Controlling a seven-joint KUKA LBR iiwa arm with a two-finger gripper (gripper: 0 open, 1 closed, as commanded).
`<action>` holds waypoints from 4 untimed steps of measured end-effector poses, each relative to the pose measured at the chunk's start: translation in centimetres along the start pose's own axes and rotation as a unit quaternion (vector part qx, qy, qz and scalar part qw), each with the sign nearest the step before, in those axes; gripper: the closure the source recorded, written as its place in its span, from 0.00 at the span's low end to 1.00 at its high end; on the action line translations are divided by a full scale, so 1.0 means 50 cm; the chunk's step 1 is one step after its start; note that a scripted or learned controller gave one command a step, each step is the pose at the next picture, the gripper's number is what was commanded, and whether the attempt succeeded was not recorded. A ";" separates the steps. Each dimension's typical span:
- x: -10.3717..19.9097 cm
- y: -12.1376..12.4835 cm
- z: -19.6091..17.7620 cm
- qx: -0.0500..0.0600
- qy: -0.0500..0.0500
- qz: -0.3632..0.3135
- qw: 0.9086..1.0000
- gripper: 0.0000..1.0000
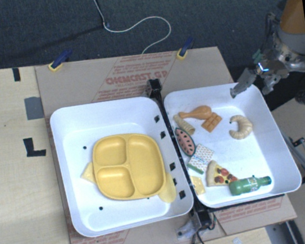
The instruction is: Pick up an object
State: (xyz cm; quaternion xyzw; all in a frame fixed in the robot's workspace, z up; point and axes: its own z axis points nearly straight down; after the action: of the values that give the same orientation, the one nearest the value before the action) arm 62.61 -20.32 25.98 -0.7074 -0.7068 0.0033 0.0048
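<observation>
Nearest the camera, along the front of the right bin [281,145], a green bottle [249,184] lies on its side, with a pizza slice [218,174] just beside it to the left and a small yellow piece [197,184] by the bin's left wall. A little farther in sit a checkered block [202,154] and a teal-edged piece [197,167], close together. Above them a watermelon slice [185,141] lies along the divider, a pale banana-like piece [186,124] touching its far end. Toward the back are a drumstick [195,112], a brown waffle piece [211,121] just beside it, and a croissant [240,126] apart to the right. The left bin [68,131] holds a yellow divided plate [129,165] (three compartments, lying flat), with yellow bits poking out from under its left and front-right edges. At the right bin's far right corner hangs the gripper [247,82], above the rim and apart from every item; nothing is visible between its fingers, though whether they are spread or closed I cannot tell. Beyond the bins, a white cable [138,25] loops over the dark floor.
</observation>
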 end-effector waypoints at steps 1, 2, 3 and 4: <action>0.000 0.004 -0.012 -0.005 -0.001 -0.001 1.000 0.00; 0.007 -0.002 0.076 -0.003 -0.001 -0.001 1.000 0.00; 0.008 0.004 0.165 -0.003 -0.001 -0.002 1.000 0.00; -0.002 0.009 0.259 -0.003 -0.001 -0.001 1.000 0.00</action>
State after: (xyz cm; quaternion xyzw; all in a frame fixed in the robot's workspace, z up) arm 62.93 -20.38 13.03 -0.7064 -0.7078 0.0023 0.0020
